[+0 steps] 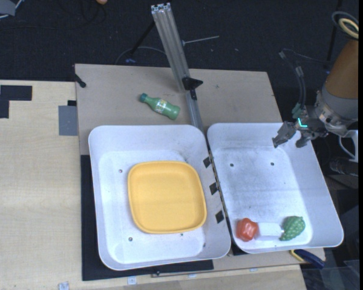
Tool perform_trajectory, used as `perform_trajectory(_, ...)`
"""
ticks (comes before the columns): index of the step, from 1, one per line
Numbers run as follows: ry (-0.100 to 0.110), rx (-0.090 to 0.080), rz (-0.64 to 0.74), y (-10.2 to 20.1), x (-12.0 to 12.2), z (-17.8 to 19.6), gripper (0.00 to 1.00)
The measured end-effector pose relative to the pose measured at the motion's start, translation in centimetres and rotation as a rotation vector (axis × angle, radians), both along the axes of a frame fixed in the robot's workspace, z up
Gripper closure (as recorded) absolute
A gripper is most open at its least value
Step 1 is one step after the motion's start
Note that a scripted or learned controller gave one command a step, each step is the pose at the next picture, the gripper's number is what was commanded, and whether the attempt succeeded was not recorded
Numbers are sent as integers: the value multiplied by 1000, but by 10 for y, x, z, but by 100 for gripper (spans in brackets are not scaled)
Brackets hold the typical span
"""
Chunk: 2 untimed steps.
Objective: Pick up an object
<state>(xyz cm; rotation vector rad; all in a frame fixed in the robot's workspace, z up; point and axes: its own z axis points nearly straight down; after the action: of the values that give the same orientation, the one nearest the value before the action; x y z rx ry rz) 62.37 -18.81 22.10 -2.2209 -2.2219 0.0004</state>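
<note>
- Grey and orange-banded, the arm is reaching in from the right side, and its gripper (293, 135) is hanging over the far right corner of the right bin (272, 180), just inside the far rim
- 2 dark fingers are showing, spread apart with a gap between them and nothing pinched in that gap
- 3 small things are lying in the right bin, all bunched along its near edge: 1 red toy (247, 229), 1 white piece (268, 229) and 1 green toy (293, 228)
- They are sitting in a row running along that near edge, red toward the near left corner, white in the middle and touching or nearly touching both neighbours, green toward the near right corner
- From the gripper, this row is lying well apart, straight toward the near edge across the bare floor of the bin; the green toy is sitting nearly in line below the fingers, so it is looking like the shortest reach
- The row's long axis is running left to right, so fingers closing across it, far to near, are likely fitting best
- 1 yellow plate (167, 196) is lying flat in the middle of the left bin (109, 156)
- 1 green bottle (160, 106) is lying on its side on the bench (242, 95), beyond the far edge of the left bin, outside both bins
- 2 bins are standing side by side, their inner rims touching
</note>
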Motion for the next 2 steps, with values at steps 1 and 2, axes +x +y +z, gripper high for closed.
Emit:
perform_trajectory(1,0,0,0,0,0,0,0)
perform_trajectory(2,4,1,1,-3,8,-50,0)
